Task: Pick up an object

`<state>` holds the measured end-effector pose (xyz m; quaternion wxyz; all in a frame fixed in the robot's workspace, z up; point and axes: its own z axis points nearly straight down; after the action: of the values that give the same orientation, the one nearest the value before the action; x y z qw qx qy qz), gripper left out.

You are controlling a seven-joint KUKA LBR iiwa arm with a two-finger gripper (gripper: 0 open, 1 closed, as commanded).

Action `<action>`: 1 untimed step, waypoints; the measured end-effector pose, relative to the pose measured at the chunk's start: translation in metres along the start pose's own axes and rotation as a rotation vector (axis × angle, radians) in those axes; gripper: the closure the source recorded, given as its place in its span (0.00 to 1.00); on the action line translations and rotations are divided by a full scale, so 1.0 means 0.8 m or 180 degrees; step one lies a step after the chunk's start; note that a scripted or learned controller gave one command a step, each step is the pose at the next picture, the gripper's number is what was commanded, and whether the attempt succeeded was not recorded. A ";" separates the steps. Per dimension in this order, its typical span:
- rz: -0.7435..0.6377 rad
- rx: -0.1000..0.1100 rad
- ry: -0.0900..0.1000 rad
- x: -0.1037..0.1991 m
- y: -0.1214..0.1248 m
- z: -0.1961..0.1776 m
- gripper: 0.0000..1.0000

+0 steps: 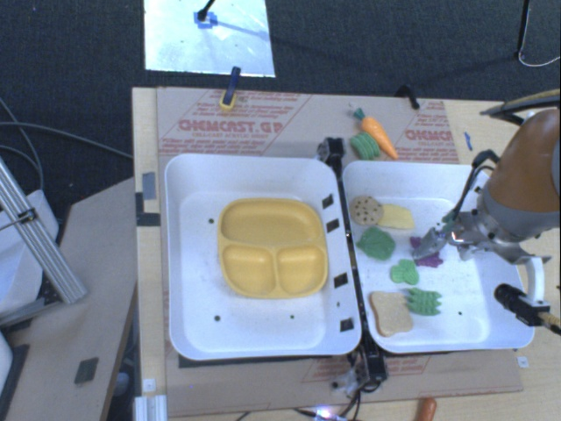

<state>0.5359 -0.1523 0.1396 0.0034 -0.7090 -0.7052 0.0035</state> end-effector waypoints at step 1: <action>-0.0014 -0.0028 0.0000 -0.042 0.016 0.073 0.00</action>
<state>0.5478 -0.1858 0.0815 0.0002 -0.7074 -0.7068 0.0004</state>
